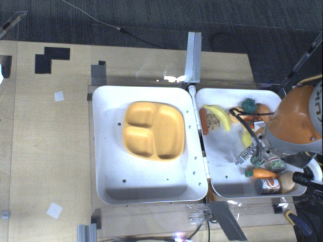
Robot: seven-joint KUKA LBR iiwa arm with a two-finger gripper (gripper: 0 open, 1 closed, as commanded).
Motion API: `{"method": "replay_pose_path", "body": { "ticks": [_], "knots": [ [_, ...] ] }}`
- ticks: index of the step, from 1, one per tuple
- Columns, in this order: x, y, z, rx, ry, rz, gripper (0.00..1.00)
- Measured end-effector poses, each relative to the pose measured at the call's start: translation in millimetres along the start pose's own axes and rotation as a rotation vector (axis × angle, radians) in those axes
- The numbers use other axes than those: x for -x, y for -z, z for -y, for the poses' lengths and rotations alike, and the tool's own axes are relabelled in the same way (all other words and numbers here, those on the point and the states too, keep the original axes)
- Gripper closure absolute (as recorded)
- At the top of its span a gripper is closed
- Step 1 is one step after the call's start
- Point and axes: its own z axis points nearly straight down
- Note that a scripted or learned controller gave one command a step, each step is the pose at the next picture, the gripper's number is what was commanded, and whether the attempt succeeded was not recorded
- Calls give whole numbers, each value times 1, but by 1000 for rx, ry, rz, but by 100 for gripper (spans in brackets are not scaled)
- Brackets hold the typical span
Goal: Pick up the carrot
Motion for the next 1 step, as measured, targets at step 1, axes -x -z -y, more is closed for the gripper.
{"method": "replay_pose_path", "body": {
  "ticks": [1],
  "knots": [
    [-11, 51, -2, -13, -190, -11, 100]
  ]
}}
